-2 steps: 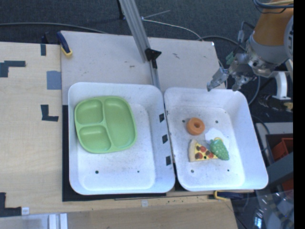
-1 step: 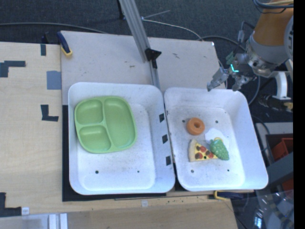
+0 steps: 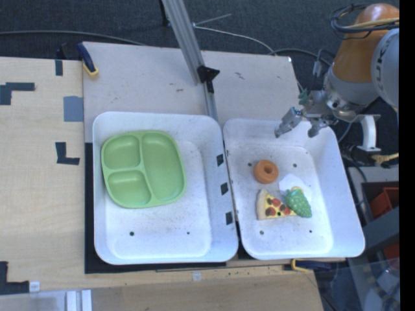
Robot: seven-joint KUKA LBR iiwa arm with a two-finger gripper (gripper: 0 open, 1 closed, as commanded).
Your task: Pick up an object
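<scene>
Approach step: claw (image 3: pixel 299 127) spread wide, holding nothing, above the right bin's (image 3: pixel 343 229) far edge. Next: descend over the doughnut (image 3: pixel 266 172) and close.

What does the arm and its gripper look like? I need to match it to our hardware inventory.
The arm is grey with a rounded orange band above the wrist, and thin black cables loop over that band. Its small two-finger gripper is grey metal, with slim fingers.

Gripper (image 3: pixel 298 126): open, empty, above right bin's (image 3: pixel 343 235) far edge.
Donut (image 3: pixel 266 171): mid-bin; pizza slice (image 3: pixel 273 207) beside it.
</scene>
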